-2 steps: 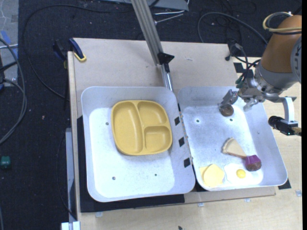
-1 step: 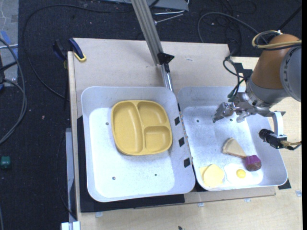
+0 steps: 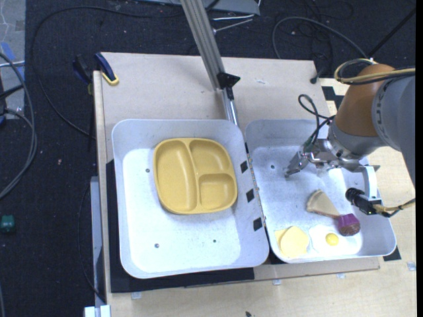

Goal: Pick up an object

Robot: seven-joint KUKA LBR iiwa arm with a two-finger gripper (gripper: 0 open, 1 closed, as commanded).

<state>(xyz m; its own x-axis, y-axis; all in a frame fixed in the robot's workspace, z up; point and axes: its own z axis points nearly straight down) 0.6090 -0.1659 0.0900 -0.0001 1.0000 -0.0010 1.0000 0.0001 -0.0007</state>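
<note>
I can't tell how the fingers are set; the two-finger gripper (image 3: 295, 168) hangs over bare floor in the upper middle of the shallow white right bin (image 3: 264, 152), with nothing I can see between its tips. Nearer me in that bin lie a tan wedge-shaped piece (image 3: 323, 204), a small purple round object (image 3: 348, 224), a flat yellow disc (image 3: 293, 241) and a white fried-egg toy (image 3: 327, 239). The left bin (image 3: 129, 197) holds a yellow three-compartment plastic tray (image 3: 195, 175).

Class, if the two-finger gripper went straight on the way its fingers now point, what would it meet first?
The gripper points left and downward, so it would likely first meet the bare speckled floor of the right white bin, though depth is unclear.
</note>
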